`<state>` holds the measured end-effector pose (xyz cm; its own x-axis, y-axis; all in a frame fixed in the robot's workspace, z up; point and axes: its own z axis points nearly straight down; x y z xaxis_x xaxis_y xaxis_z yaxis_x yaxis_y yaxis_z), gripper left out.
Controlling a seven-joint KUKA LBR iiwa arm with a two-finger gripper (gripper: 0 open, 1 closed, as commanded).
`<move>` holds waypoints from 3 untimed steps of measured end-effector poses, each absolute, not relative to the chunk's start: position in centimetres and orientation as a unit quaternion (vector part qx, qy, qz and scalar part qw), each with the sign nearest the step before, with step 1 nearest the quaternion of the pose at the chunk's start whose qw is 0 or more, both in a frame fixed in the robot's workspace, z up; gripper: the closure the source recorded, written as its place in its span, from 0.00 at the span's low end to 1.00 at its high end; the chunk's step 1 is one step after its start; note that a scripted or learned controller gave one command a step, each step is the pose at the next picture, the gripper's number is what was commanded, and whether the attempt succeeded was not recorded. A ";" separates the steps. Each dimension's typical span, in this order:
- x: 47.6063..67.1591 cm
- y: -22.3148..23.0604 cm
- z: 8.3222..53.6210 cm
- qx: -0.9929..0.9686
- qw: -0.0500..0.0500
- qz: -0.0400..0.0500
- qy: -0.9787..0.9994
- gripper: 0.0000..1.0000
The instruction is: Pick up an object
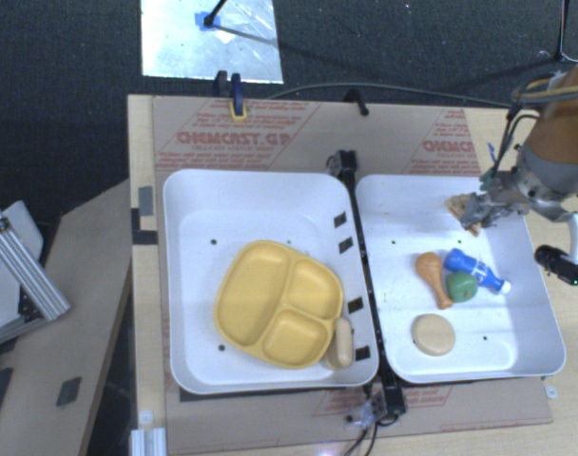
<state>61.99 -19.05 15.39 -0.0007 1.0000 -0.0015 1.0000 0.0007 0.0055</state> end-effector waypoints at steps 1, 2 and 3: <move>61.9 -19.8 21.7 0.707 0.004 0.002 0.707 1.00; 62.1 -19.8 25.8 0.705 0.003 0.001 0.709 1.00; 62.4 -14.5 25.1 0.704 0.000 0.001 0.710 1.00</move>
